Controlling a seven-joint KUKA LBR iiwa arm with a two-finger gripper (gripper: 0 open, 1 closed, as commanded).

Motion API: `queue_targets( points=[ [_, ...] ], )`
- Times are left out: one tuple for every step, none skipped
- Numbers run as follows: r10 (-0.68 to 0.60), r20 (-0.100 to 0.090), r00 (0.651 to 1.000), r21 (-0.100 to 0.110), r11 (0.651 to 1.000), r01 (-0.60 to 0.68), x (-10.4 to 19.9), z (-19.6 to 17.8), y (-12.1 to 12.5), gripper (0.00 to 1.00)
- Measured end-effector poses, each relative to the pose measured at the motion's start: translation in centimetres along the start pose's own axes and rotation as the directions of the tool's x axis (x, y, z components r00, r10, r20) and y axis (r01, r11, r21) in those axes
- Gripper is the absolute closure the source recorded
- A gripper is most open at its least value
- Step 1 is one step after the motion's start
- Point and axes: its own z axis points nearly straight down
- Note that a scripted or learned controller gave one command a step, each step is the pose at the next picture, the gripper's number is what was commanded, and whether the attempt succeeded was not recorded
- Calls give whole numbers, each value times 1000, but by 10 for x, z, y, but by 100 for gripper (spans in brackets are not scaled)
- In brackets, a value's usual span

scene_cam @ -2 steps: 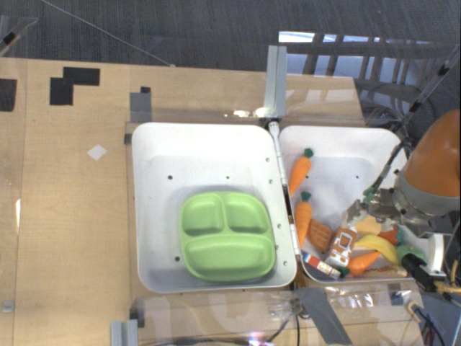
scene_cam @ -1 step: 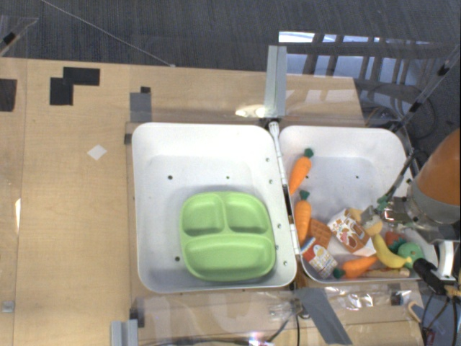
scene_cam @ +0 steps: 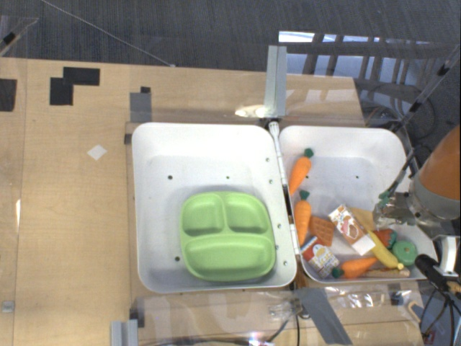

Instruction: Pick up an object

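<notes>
Wooden table, two white bins abutting. Left bin: green divided plate, well left of end effector. Right bin: carrots, yellow banana, snack packet, just left. Finger state: cannot tell. Advice: descend vertically onto one isolated piece, e.g. upper carrot, avoiding clutter.

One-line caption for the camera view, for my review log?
Arm at the right bin's edge over carrots and toy food; green tray in the left bin.

Divided plate in left bin; toy carrots in right bin.
</notes>
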Motion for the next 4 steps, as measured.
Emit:
queue_targets(
  points=[
    [46,-1,999,21,999,-46,74,-171,-11,100],
    [22,0,1000,24,999,-22,24,-153,-7,100],
    [16,0,1000,19,1000,-16,25,-164,-4,100],
    [-129,-3,992,23,991,129,24,-142,102,100]
  ],
)
